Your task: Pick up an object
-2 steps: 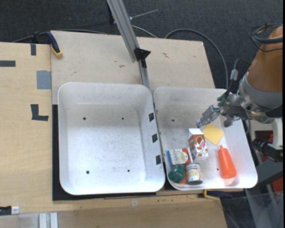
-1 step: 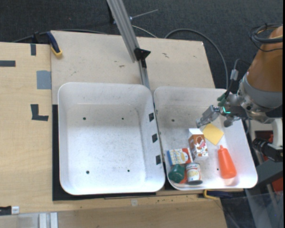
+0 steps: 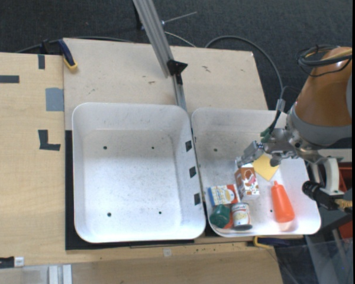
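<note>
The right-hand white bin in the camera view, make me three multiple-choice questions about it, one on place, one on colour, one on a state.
1. Where in the right-hand white bin do the objects lie?
A. far left corner
B. near half
C. spread evenly

2. What colour is the tapered plastic bottle near the bin's right wall?
A. orange
B. blue
C. white

3. How does the small labelled can lie relative to the dark green object?
A. stacked on top of it
B. in the other bin
C. right beside it

Answers: 1 B, the items cluster toward the near rim. 2 A, it is plainly orange. 3 C, the two sit side by side at the near edge.
</note>
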Controlling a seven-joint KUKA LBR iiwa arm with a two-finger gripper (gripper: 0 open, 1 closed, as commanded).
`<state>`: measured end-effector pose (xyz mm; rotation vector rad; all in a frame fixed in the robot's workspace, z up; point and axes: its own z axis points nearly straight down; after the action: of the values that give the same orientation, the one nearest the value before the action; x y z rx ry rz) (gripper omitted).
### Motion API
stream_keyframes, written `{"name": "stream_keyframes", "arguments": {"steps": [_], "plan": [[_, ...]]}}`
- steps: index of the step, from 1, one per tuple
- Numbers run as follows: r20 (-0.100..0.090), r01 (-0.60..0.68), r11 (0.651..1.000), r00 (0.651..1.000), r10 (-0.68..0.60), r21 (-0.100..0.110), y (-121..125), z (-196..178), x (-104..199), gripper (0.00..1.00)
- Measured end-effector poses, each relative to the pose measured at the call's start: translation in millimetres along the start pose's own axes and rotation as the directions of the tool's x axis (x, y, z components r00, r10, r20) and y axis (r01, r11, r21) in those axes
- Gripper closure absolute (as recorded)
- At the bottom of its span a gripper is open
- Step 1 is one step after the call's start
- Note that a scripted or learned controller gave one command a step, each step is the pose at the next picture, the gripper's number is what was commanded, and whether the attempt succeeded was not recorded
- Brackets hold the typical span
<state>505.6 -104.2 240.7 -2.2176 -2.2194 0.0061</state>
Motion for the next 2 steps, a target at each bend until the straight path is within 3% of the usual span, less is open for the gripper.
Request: {"name": "stream_keyframes", "arguments": {"steps": [2], "plan": [[0.000,0.000,1.000,1.000,0.000,0.000,-6,108,6,0.00]]}}
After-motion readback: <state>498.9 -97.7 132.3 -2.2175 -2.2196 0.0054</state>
